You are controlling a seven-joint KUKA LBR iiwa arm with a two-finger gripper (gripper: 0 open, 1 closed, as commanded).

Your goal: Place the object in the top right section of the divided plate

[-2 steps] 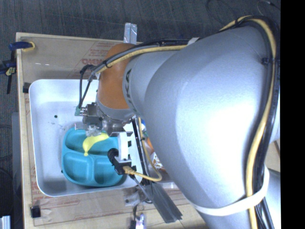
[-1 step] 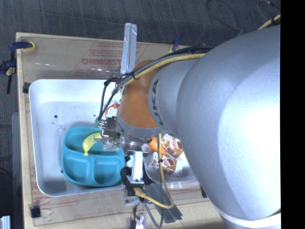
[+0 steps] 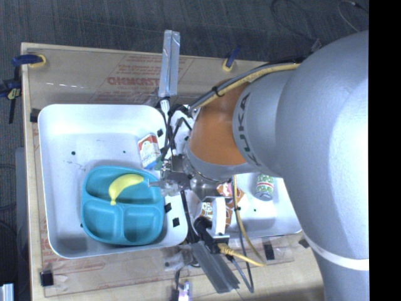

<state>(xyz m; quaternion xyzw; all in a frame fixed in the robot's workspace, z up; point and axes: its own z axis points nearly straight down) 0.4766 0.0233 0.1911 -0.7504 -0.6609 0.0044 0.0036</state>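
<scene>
In the left white bin (image 3: pixel 62 168), at about 5 o'clock of its floor, lies one divided plate (image 3: pixel 123 205) of smooth blue plastic, rounded at the corners, with three sections formed by low ridges. One yellow banana (image 3: pixel 124 184), curved and matte, probably a plastic toy, lies in the upper section of the plate, near its right end, which is the top right part. Just at 1 o'clock from the plate, one small carton (image 3: pixel 148 150) with a red and white printed label leans near the bin's right wall.

The gripper (image 3: pixel 164 182) is at 3 o'clock from the banana, over the plate's right edge. It is small and partly covered by cables, so I cannot tell how it stands or whether it touches anything. The arm (image 3: pixel 301 143) above it is large, smooth grey metal with one orange band, and it covers most of the right white bin (image 3: pixel 285 221).

In the right bin I count one small can (image 3: pixel 265 186) with a green and white label at 3 o'clock, and one printed package (image 3: pixel 213 213) beside the dividing wall.

The two bins are shallow, glossy and rounded. They sit on a pale wooden desk (image 3: pixel 94 74) with red printed text. Blue clamps (image 3: pixel 28 60) hold its edges. The floor (image 3: pixel 94 11) around is dark grey carpet.
</scene>
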